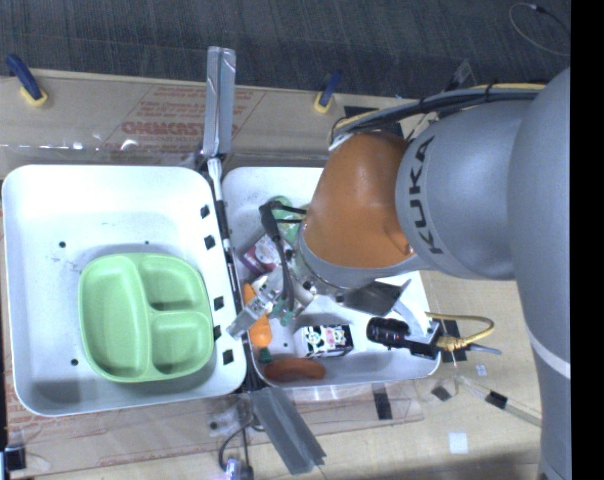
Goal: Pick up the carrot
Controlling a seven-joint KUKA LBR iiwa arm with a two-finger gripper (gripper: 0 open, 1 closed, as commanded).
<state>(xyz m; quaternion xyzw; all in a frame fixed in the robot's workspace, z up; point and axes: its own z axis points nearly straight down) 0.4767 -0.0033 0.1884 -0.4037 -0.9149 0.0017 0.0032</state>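
The carrot [259,333] is orange with a small green end and lies along the left wall of the right bin [422,363], near its front corner. Another orange patch shows just above it at the wall; a silvery part of the gripper crosses between the two patches. My gripper [270,306] hangs low over the carrot's upper part, under the arm's orange band, and touches or nearly touches it. The arm hides most of the right bin's middle.
A green divided plate [147,316] lies in the left bin [42,198]. In the right bin, a brown-red sausage-like thing [295,370] lies at the front wall, a black-and-white box [327,340] sits beside it, and a dark red item [259,260] lies behind the gripper.
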